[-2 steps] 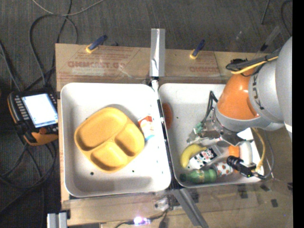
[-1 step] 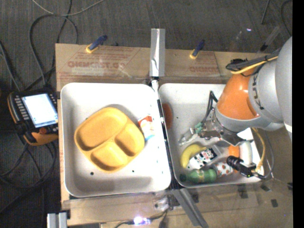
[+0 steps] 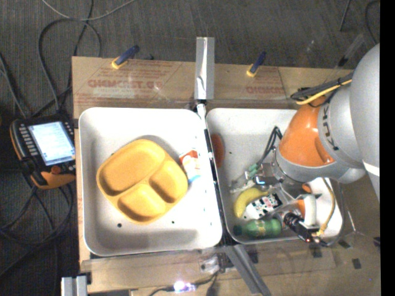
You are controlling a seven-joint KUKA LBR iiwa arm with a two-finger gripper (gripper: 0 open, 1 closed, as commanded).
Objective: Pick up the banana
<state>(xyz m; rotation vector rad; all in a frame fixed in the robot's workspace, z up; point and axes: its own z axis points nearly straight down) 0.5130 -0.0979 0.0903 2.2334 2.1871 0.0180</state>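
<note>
The yellow banana [image 3: 246, 200] lies in the right bin [image 3: 247, 125], near its front left, curved with one end pointing at the bin's front. My gripper [image 3: 261, 179] hangs just above and behind the banana's far end, under the orange wrist band. The wrist hides most of the gripper. I see nothing lifted.
A green bottle [image 3: 260, 228] lies along the right bin's front wall, and a white and black item [image 3: 262, 207] sits between it and the banana. A red-orange thing [image 3: 216, 148] rests by the right bin's left wall. The left bin [image 3: 92, 227] holds a yellow divided plate [image 3: 142, 179] and a small red and white packet [image 3: 191, 163].
</note>
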